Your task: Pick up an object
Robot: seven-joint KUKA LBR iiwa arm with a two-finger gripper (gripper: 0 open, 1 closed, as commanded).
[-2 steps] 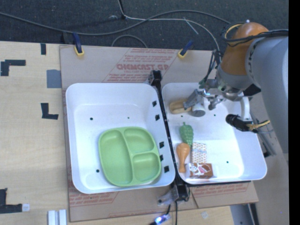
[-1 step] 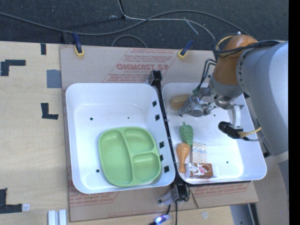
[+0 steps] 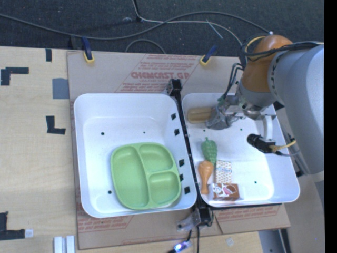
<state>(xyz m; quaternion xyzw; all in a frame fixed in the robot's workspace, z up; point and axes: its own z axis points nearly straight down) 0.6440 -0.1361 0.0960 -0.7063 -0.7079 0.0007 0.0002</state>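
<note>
My gripper (image 3: 217, 121) hangs low in the right bin (image 3: 263, 194), near its back left part, just right of a tan bread-like piece (image 3: 198, 114). A green vegetable toy (image 3: 210, 150) lies below it near the bin's left wall. An orange carrot-like toy (image 3: 205, 174) rests in front of that. A patterned packet (image 3: 223, 171) and a small brown and white packet (image 3: 226, 192) sit at the front. I see nothing between the fingers.
The left bin (image 3: 95, 120) holds a green divided plate (image 3: 146, 175). A black divider clip strip (image 3: 180, 125) runs between the bins. A black cable fitting (image 3: 261, 143) juts from the arm over the right bin. Cables cross the dark floor behind.
</note>
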